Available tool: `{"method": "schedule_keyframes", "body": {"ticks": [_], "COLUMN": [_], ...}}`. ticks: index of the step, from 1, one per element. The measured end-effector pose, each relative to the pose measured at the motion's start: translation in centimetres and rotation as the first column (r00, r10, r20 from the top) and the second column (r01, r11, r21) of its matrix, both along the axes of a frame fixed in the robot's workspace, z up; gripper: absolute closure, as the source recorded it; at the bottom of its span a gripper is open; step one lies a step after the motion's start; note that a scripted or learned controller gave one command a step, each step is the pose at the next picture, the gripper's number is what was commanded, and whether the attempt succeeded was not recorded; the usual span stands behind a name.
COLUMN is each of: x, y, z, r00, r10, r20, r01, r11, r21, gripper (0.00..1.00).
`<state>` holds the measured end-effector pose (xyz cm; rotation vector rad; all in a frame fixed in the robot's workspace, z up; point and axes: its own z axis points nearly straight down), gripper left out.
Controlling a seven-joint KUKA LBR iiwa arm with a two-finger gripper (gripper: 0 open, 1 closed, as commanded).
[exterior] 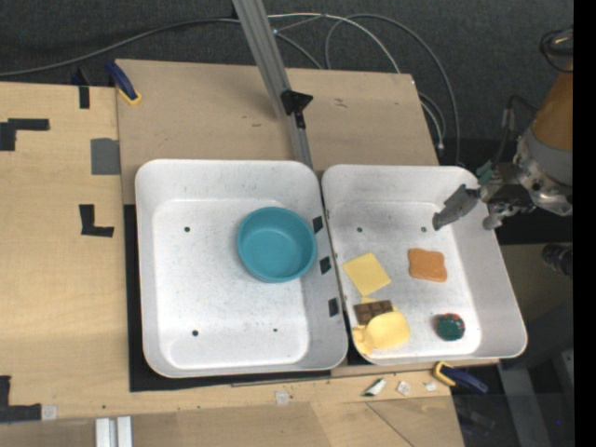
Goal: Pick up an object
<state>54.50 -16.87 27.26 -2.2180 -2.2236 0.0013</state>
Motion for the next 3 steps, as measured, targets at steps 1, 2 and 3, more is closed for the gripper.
{"method": "schedule_keyframes", "body": {"ticks": [1, 2, 3], "x": [0.0, -0.5, 0.0], "y": [0.0, 0.3, 0.5], "z": [0.0, -6.4, -10.9], "r00": [1.0, 1.0, 1.0], "r10": [0.0, -0.001, -0.001], "r20": [0.0, -0.007, -0.005], "r01": [0.0, 0.001, 0.001], "r11": [1.0, 1.0, 1.0], "r21": [0.0, 0.001, 0.001], "gripper": [0.0, 0.0, 0.0]}}
